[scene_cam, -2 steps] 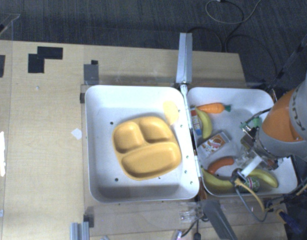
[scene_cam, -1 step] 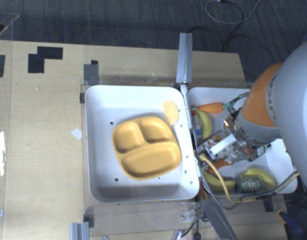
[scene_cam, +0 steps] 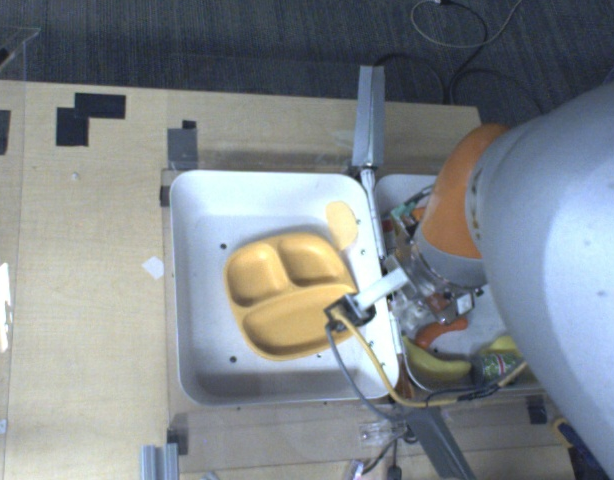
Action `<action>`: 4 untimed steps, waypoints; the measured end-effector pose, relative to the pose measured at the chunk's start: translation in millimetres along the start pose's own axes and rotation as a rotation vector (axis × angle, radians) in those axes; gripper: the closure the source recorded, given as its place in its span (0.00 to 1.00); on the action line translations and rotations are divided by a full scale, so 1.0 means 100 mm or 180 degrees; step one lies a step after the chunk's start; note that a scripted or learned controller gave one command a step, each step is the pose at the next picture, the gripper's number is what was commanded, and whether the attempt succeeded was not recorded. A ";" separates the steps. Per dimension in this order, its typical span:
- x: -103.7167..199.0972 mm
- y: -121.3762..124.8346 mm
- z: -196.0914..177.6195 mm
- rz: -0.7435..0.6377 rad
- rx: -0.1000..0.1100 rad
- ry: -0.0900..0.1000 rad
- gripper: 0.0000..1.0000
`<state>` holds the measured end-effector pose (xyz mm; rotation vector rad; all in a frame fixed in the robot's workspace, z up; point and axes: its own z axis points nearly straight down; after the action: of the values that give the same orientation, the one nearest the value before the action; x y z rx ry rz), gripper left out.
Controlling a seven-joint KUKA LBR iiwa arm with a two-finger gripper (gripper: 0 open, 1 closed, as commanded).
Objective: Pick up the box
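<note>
The grey arm (scene_cam: 557,238) comes in from the right and takes up most of that side. Its orange band (scene_cam: 452,203) sits above the wrist, which points down into the right bin (scene_cam: 397,190). The arm covers most of that bin, so where the box lies relative to the end effector (scene_cam: 432,298) cannot be told. Nor can it be told whether the end effector is open or closed, or whether it touches anything.

To the end effector's left, across the shared rim, the left bin (scene_cam: 197,298) rests on the worktop (scene_cam: 77,268) and holds a yellow divided tray (scene_cam: 287,293). Just below the end effector lies a banana (scene_cam: 437,363), with a green item (scene_cam: 497,366) beside it.
</note>
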<state>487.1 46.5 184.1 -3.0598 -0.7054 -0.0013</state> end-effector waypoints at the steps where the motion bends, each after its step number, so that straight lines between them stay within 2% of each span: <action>1: 0.18 -0.31 0.37 0.0256 0.0010 0.0012 1.00; 2: 0.23 -0.24 0.00 0.0312 -0.0001 0.0001 1.00; 3: 0.91 -0.47 -0.22 0.0671 0.0000 0.0008 1.00; 4: 1.73 -1.15 0.27 0.0657 0.0002 0.0013 1.00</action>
<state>592.2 225.6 157.8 -3.1145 -0.3860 -0.0069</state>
